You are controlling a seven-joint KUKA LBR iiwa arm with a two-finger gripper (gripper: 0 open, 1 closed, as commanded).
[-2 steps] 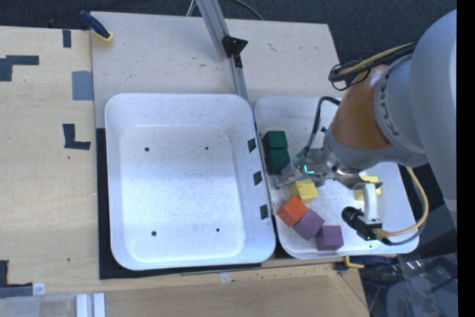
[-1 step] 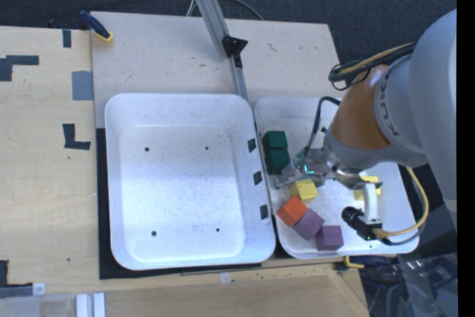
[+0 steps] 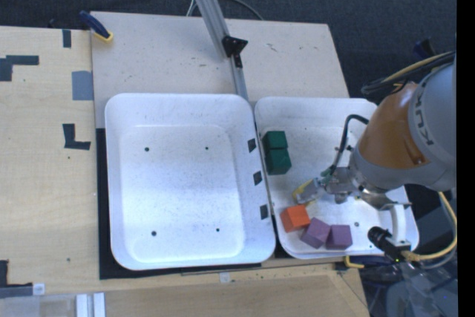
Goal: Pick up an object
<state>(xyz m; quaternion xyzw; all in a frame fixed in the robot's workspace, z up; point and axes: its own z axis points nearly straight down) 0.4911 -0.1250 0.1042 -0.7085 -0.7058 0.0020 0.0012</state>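
Right now your arm [image 3: 404, 137] reaches in over the right bin [image 3: 312, 109], its orange band above the bin's right edge, and the gripper [image 3: 320, 185] hangs low near the middle of that bin; you cannot tell from this angle whether it is apart or together, because the wrist hides most of it. You can see something small and yellowish [image 3: 303, 191] just at the gripper's tip, too blurred to name, and you cannot tell whether it is touched. Your pickable things all lie in the right bin: a green block [image 3: 277, 151] sits near the bin's left edge, about halfway along it, well clear of the gripper. An orange block [image 3: 295, 217] lies toward the bin's near left corner, just below the gripper's tip. Two purple blocks [image 3: 327, 233] rest side by side along the near edge, just beside the orange one and touching each other. You have the left bin [image 3: 119, 111] beside it, the two rims meeting along the middle. A slanted metal bar [image 3: 208, 0] crosses the bench [image 3: 44, 159] from the far side down to where the bins meet
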